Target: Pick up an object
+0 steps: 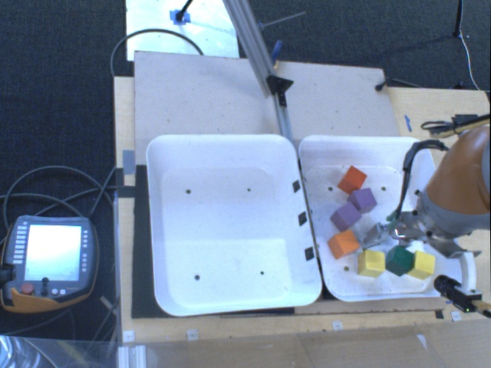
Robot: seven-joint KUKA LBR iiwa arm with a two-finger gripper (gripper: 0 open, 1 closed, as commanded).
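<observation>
Several foam blocks lie in the right bin (318, 205). An orange block (353, 179) is farthest back, with two purple blocks (363, 199) (345, 215) just in front of it. A second orange block (344, 243) lies nearer the front. Along the front wall sit a yellow block (371, 263), a dark green block (400, 261) and another yellow block (422, 264). My gripper (386, 234) reaches down from the right, low over the blocks, just behind the green one and right of the front orange one. Nothing visibly hangs from it.
The left bin (222, 221) stands beside the right one, divided from it by a ridge with black clips. A metal pole (257, 37) slants over the back board. The arm's orange band (464, 179) overhangs the right bin's right edge. A teach pendant (47, 261) lies at the far left.
</observation>
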